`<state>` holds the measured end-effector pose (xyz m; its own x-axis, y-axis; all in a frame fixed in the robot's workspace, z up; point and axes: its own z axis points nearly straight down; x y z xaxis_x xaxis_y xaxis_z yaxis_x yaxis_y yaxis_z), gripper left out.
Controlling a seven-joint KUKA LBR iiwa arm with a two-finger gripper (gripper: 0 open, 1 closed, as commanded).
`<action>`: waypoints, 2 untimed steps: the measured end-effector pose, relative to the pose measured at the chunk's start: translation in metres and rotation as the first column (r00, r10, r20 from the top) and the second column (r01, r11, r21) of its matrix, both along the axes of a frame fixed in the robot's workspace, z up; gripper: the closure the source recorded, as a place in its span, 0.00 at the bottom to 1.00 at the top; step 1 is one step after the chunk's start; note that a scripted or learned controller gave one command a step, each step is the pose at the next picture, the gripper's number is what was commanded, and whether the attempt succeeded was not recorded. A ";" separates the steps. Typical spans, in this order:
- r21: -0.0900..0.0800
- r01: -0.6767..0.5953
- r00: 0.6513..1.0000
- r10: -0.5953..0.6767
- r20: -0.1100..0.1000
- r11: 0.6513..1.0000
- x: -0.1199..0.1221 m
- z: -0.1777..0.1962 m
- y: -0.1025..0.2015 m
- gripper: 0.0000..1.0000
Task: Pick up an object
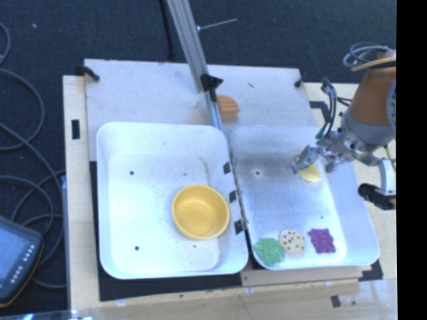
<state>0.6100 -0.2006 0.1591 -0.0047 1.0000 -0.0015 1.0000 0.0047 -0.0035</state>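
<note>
My gripper [313, 160] hangs over the upper right part of the right bin [347, 212], on the grey arm with the orange band [373, 99]. A small pale yellow object [311, 174] lies on the bin floor right under the gripper, partly hidden by it. Along the near edge of the same bin lie a green leaf-shaped piece [269, 251], a round speckled cookie [291, 241] and a purple piece [322, 240]. A yellow bowl [200, 211] sits upright in the left bin [127, 179].
A slanted metal rail [190, 39] runs from the top down to the divide between the bins. An orange object [227, 105] lies on the bench behind the bins. Cables and a tablet [17, 259] lie on the floor at left.
</note>
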 end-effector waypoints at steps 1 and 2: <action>0.000 0.004 1.000 -0.004 0.000 1.000 -0.001 -0.053 -0.001 0.00; -0.002 0.004 1.000 -0.004 0.008 1.000 0.001 -0.038 -0.002 1.00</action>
<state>0.6113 -0.2026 0.1214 -0.0005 1.0000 -0.0030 1.0000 0.0005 0.0050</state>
